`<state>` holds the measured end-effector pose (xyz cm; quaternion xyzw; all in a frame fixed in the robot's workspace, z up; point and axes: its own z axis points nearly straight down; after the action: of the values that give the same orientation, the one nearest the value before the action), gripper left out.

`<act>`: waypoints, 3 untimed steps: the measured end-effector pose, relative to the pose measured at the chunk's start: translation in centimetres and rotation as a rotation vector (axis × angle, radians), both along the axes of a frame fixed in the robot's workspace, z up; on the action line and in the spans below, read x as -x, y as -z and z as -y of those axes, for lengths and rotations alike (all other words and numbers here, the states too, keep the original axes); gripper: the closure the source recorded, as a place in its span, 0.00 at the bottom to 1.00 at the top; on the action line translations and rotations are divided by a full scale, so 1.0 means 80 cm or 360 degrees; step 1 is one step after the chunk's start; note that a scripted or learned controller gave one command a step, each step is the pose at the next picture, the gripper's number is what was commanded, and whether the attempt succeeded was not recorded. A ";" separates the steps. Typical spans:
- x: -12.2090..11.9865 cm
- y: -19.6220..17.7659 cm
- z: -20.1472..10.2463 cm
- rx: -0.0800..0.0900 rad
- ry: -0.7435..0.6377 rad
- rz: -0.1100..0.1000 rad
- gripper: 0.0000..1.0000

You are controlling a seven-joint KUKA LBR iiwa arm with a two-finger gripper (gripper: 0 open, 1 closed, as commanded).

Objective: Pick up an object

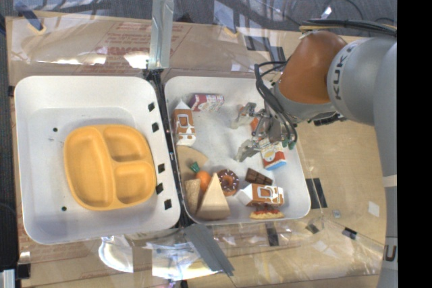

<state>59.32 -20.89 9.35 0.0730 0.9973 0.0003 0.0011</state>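
Over the right bin (302, 191), my pincer (247, 131) hangs spread and empty above bare floor, the small carton (273, 158) just beside it, so I judge that closing here could catch nothing.

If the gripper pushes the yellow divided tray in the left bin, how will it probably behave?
The yellow tray looks like rigid moulded plastic, so it would probably slide as one piece rather than bend. It lies flat and wide, so tipping seems unlikely. Its smooth rim may slip between fingers.
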 end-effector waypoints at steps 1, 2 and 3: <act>0.062 0.000 -0.001 0.0000 0.0262 0.0002 0.00; -0.049 -0.001 -0.005 0.0001 0.0349 0.0003 0.00; 0.022 0.000 0.000 0.0001 0.0378 0.0002 0.00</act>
<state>57.52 -20.86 9.39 0.1906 0.9817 -0.0001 0.0017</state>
